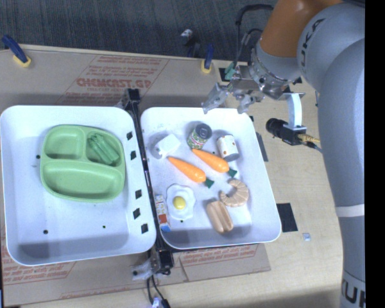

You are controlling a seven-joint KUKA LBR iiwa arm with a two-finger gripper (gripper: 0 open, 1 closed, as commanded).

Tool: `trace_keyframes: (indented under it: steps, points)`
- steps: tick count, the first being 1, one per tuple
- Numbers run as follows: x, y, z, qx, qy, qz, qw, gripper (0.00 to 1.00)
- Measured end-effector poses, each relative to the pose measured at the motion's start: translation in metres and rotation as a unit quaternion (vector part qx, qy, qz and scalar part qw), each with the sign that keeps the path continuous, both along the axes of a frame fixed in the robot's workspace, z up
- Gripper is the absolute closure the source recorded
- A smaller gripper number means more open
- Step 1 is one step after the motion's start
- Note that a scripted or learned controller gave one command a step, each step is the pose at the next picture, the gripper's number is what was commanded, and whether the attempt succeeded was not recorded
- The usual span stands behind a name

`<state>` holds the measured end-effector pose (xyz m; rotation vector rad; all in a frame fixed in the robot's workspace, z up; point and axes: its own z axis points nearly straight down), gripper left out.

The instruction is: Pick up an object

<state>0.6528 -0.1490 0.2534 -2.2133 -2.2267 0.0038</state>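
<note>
My gripper point(228, 101) hangs over the back rim of the right bin point(268, 201), fingers spread open with nothing between them. Just in front of it lie a small round can point(200, 135) and a white cylinder point(228, 146). Two orange carrots point(187, 169) point(211, 160) lie side by side mid-bin. A white block point(166, 145) sits at the back left. Toward the front are a fried egg point(179, 202), a croissant point(235, 193) and a hot dog point(219, 216).
The left bin point(25, 236) holds a green divided plate point(80, 162) with a green item point(102, 147) in its back right compartment. A black divider point(138, 165) runs between the bins. Blue clamps point(16, 50) point(208, 58) grip the cardboard's back edge.
</note>
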Motion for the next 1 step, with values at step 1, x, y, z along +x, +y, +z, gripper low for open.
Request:
trace_keyframes:
  steps: [1]
  points:
    - [-0.0216,0.0230,-0.1438,-0.0006,-0.007,-0.001,1.0000,0.00]
